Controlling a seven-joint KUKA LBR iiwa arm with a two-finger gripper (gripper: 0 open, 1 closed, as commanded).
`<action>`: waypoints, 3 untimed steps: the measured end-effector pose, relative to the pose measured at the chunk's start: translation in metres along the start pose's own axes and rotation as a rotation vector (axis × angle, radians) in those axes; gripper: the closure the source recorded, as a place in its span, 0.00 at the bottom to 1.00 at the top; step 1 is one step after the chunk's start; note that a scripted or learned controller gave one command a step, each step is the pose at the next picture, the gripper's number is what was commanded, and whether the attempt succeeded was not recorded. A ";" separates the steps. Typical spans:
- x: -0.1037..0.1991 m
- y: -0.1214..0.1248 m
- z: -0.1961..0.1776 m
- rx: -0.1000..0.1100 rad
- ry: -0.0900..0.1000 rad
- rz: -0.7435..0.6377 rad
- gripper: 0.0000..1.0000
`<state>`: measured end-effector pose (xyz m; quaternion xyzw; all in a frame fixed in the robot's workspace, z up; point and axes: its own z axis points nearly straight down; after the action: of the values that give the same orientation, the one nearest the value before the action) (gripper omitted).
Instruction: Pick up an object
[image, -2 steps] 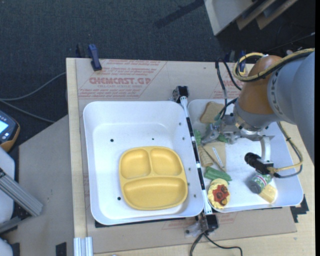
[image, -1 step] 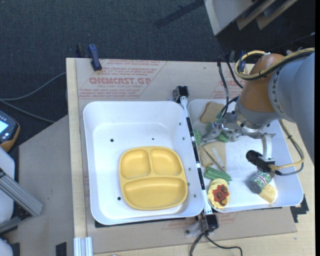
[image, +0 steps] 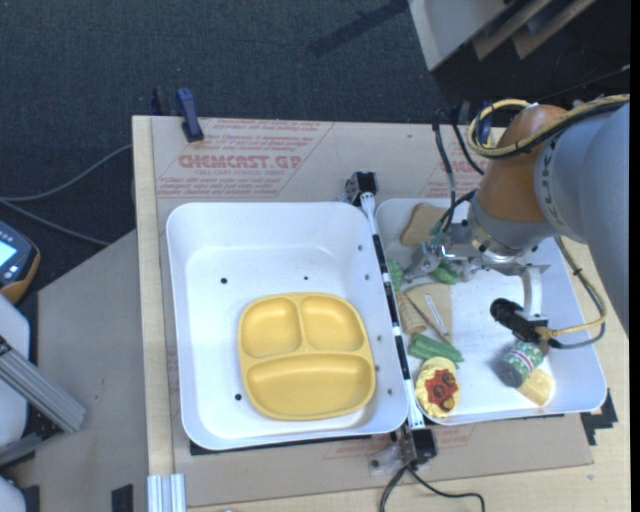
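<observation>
Though the grey arm's gripper sits low in the right-hand shallow white bin by the green plastic leaf-shaped toy, pick not yet evident (finger state: cannot tell), lift outstanding.

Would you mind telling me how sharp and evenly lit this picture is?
Camera view: even, soft lighting; mild glare on the left bin floor; yellow tray crisp with faint shadow; the arm near the lens looks soft, and items beneath it are cluttered and hard to distinguish.
</observation>
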<state>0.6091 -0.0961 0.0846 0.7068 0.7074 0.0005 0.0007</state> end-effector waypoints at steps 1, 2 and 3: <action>0.000 0.000 -0.010 0.001 0.000 0.000 1.00; 0.000 0.000 -0.010 0.000 0.001 0.001 0.00; 0.001 0.039 0.000 -0.003 -0.001 -0.001 0.00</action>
<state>0.6484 -0.0948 0.0842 0.7063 0.7079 0.0012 0.0019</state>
